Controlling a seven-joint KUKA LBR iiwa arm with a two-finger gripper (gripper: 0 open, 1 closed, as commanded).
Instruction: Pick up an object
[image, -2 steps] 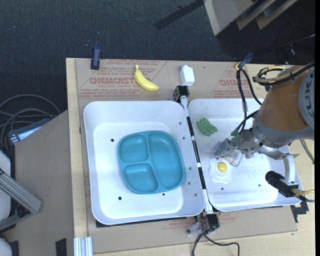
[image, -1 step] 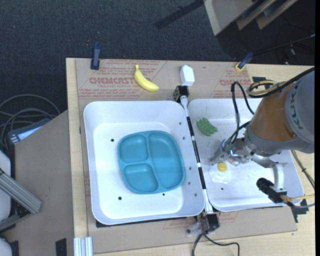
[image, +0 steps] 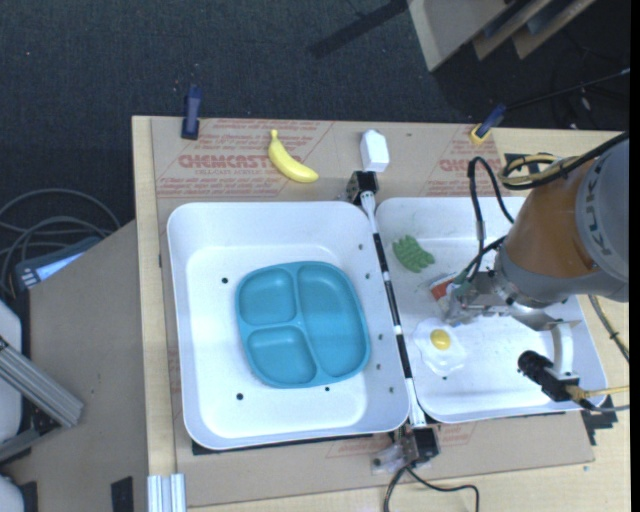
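My gripper (image: 458, 302) is low in the right bin (image: 500, 400), near its left-centre, at the end of the grey and orange arm that reaches in from the right. A small red-orange object (image: 440, 289) lies right against the gripper's left side, partly hidden by it. Just below the gripper lies a toy fried egg (image: 440, 343), white with a yellow yolk. Up and to the left of the gripper rests a green leafy piece (image: 412, 252), near the bin's far left corner.
The left bin (image: 200, 300) holds a blue divided plate (image: 300, 323). A yellow banana (image: 288, 160) lies on the bench behind the bins. The divider between the two bins runs just left of the egg.
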